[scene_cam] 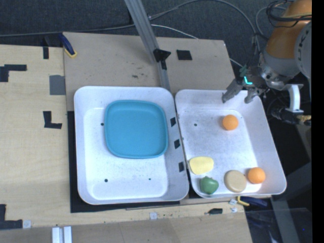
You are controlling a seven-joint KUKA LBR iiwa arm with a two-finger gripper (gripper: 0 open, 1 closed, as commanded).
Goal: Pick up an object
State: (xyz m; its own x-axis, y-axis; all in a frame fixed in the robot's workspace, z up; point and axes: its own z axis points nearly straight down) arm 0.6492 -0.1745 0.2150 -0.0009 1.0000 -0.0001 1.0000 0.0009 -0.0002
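Hand [238, 96] hangs open and empty over the right bin's [202, 103] far edge, fingers spread, nothing between them. Nearest pick, an orange ball [230, 122], sits just below it.

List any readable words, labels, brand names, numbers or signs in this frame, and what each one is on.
None can be read.
Blue plate: plain, no print.
White bins: no markings.
Black tape patches on the bench: blank.
Small teal light near the pincer: a glow, no legible characters.
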